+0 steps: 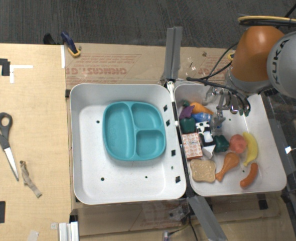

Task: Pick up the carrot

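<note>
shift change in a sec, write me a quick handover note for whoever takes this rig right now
Gripper: low in the right bin, over the toys at its left side near the blue and black-and-white pieces. Whether it is open or shut cannot be made out; nothing is seen held.
Carrot: lying free near the right bin's front edge, right of the chicken drumstick and below the banana, away from the gripper.
Left bin: holds the teal divided plate.
Done: nothing yet, carrot not picked.
Left: move the gripper over the carrot, grasp, lift.
</note>
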Controlling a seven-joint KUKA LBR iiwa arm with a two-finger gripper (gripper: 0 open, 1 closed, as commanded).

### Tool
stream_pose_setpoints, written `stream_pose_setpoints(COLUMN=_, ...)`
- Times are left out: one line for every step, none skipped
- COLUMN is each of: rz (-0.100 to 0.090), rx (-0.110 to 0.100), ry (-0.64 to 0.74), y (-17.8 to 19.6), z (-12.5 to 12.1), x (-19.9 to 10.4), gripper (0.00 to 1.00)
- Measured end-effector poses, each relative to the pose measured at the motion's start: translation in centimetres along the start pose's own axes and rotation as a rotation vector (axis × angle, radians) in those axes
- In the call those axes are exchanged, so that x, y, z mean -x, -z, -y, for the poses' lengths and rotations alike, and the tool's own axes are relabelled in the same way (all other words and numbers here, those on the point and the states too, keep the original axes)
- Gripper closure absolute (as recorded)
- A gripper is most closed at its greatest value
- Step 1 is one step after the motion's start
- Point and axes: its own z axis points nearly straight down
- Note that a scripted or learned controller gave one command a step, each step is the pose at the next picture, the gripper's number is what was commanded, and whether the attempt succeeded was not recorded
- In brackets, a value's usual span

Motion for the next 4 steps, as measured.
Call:
stream_pose_setpoints(rz=-0.001, rx=0.009, ry=-0.018, y=-0.18, z=0.48, x=-1.97, gripper=0.00)
stream_pose_setpoints(rz=-0.004, rx=-0.001, ry=-0.021, y=-0.15, z=0.08, x=-1.20, gripper=0.00)
stream_pose_setpoints(rz=0.003, rx=-0.005, ry=-0.088, y=0.12, z=0.26, x=-2.08, gripper=0.00)
stream_pose_setpoints(rz=-0.002, rx=-0.005, ry=-0.108, y=-0.04, z=0.38, x=-1.90, gripper=0.00)
